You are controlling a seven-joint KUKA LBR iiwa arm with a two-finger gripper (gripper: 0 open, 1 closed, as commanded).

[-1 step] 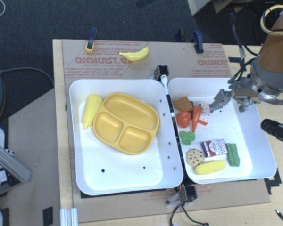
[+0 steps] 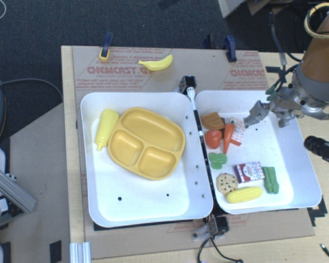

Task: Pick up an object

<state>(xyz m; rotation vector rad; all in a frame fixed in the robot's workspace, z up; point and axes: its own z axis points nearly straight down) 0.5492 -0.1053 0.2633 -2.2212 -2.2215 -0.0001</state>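
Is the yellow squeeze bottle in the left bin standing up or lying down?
Lying down. The yellow squeeze bottle rests on its side on the left white bin's floor, nozzle toward the camera, beside the yellow divided plastic tray.

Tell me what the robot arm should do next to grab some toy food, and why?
Probably ease the gripper down and a little left toward the carrot. The gripper hangs above the right bin with nothing between its fingers, and the carrot lies just below-left of it, beside the tomato. That looks like the shortest trip to any toy.
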